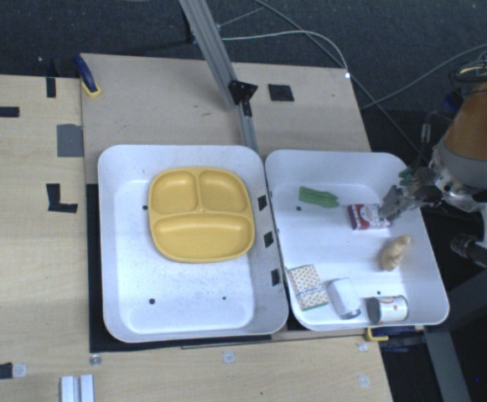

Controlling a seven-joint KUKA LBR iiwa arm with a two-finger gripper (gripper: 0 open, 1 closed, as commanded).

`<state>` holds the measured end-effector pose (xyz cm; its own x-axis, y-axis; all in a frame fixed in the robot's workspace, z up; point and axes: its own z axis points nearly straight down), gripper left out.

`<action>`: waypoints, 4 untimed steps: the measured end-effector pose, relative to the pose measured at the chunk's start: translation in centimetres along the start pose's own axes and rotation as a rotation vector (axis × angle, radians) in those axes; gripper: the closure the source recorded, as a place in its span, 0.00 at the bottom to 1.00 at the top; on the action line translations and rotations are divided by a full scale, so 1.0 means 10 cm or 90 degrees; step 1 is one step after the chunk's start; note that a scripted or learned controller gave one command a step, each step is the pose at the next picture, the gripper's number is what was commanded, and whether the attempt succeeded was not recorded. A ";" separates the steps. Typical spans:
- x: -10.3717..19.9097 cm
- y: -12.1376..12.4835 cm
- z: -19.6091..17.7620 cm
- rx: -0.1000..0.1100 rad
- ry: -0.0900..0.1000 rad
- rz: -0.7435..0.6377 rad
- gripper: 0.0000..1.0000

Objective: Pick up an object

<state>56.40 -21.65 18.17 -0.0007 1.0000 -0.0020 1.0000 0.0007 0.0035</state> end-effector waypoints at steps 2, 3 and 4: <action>0.60 -0.12 -0.31 0.003 0.003 -0.004 1.00; 1.16 -0.23 -0.43 0.003 0.003 -0.004 1.00; 1.66 -0.36 -0.52 0.004 0.003 -0.004 1.00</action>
<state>52.80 -5.03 23.37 -0.0071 1.0000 0.0020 1.0000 0.0071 -0.0021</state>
